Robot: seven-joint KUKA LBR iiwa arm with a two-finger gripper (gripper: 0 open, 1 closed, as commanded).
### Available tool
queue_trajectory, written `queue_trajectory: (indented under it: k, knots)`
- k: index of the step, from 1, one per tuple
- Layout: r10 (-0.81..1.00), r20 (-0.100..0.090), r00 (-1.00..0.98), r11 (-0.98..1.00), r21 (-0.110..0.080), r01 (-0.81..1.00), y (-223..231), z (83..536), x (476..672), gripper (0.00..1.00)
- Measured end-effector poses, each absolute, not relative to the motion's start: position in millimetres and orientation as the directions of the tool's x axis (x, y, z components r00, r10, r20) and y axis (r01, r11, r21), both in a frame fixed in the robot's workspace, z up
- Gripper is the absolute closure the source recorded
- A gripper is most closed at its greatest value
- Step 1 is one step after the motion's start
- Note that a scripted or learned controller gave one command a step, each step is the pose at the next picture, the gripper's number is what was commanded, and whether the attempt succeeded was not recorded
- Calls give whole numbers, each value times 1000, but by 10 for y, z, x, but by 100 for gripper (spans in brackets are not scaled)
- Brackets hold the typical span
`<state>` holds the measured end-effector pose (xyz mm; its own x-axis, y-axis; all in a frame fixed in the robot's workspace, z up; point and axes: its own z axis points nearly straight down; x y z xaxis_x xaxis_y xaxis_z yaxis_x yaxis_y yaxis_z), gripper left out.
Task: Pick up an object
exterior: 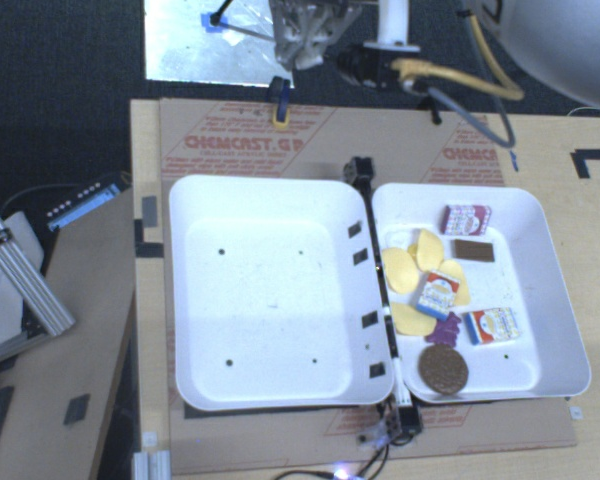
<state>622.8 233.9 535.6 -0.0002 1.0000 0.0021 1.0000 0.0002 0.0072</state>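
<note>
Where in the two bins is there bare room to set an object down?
The left bin offers a bare floor from wall to wall. In the right bin, a free strip runs along the right wall; the middle is crowded with yellow chips, small boxes and a brown cookie.

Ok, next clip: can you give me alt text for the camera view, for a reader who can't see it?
The arm's gripper hangs high beyond both white bins, holding nothing visible. The right bin holds small snack packets, yellow chips, a brown bar and a round chocolate cookie; the left bin sits beside it on a cardboard sheet.
</note>
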Motion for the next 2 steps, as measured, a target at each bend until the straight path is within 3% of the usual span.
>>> queue_trajectory:
  k: [1, 2]
  knots:
    - [1000, 2, -5, 5, 0, 1000, 2347, 5352, 5959, 100]
    - [1000, 1, -7, 7, -2, 1000, 2349, 5353, 5267, 100]
